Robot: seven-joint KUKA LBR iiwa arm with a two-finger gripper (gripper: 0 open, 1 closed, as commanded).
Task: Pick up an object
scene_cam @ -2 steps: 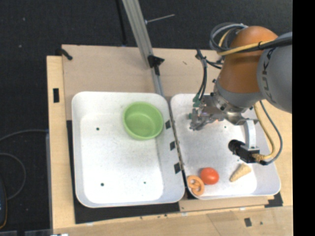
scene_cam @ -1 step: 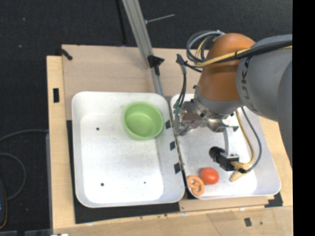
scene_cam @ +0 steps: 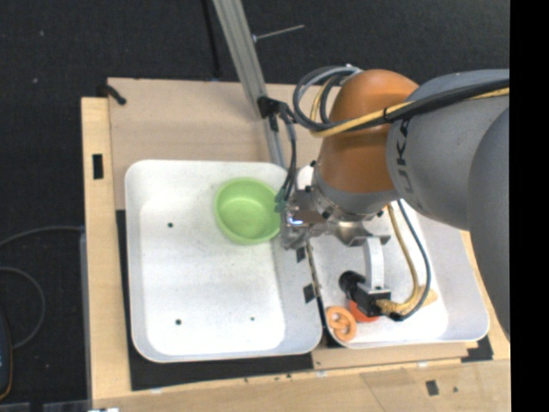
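The gripper (scene_cam: 290,218) hangs low under the grey and orange wrist, right over the wall where the two bins meet, and it sits against the right-hand rim of the green bowl (scene_cam: 246,211). From above the wrist hides its working end, so I cannot tell how far open it is, nor whether it has the rim in its grasp or is merely beside it. The bowl stands upright in the upper right part of the left bin (scene_cam: 154,264), close to that bin's right wall, with nothing inside it. It looks like thin moulded plastic: probably light, stiff enough to lift by one edge, smooth and rather slippery, and not likely to break if dropped. The rim nearest the gripper seems the sensible place to take hold, one side inside the wall and one outside; a pinch there may let the bowl tilt or swing as it rises. Apart from the bowl, the left bin's floor shows a few small dark specks. The right bin (scene_cam: 467,320) holds a small orange object (scene_cam: 340,321) in its near left corner, partly hidden by the robot's hardware, well apart from the bowl.
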